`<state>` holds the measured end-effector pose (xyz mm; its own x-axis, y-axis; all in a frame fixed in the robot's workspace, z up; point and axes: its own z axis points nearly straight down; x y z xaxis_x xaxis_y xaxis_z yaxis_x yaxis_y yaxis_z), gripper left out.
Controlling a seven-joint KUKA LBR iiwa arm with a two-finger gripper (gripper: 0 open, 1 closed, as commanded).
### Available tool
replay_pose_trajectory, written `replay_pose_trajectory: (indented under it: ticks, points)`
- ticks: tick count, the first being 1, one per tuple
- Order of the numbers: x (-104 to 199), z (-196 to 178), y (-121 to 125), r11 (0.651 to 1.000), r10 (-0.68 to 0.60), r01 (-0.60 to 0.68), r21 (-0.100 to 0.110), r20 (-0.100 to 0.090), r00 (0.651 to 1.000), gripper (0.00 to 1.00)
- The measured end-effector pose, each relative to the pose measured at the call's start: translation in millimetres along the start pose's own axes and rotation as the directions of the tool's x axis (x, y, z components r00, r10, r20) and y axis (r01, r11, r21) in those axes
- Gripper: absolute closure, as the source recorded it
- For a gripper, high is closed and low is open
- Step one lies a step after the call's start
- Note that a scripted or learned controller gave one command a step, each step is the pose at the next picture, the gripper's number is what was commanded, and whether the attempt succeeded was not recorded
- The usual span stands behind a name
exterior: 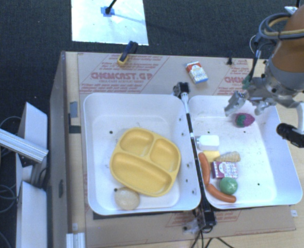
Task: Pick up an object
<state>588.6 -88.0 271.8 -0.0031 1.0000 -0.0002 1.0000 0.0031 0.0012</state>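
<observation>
1. Reaching in from the right, the grey arm [291, 40] with its orange band hangs over the far part of the right bin [283, 154], and the hand [247, 103] sits low above the bin's floor.
2. The hand's fingers [234, 103] stand spread apart with nothing between them; a purple-and-green toy vegetable [244, 119] lies on the bin floor just beside and slightly nearer the camera than the fingertips (whether it touches them I cannot tell).
3. The other things in the right bin cluster near its left wall: a white block [208, 141], a yellow piece [210, 155] just below it, a pale corn-like item [230, 157], a small red-and-white carton [225, 169], a green ball [228, 185], and two orange sausage-shaped toys [220, 192], one along the wall and one at the near edge.
4. The left bin [97, 138] holds a yellow divided tray [145, 161] tilted across its middle, with a tan round object [127, 198] touching the tray's near corner.
5. On the counter [157, 71] behind the bins lie a small red-and-white box [196, 72] and a yellow-and-black tool [127, 53], well apart from each other.
</observation>
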Motion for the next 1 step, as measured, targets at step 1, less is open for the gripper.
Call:
replay_pose_trajectory:
  ticks: [1]
  points:
    - [0.2, -10.8, 0.9, 1.0, -0.003, 0.003, -0.003, 0.0, 1.0, 1.0]
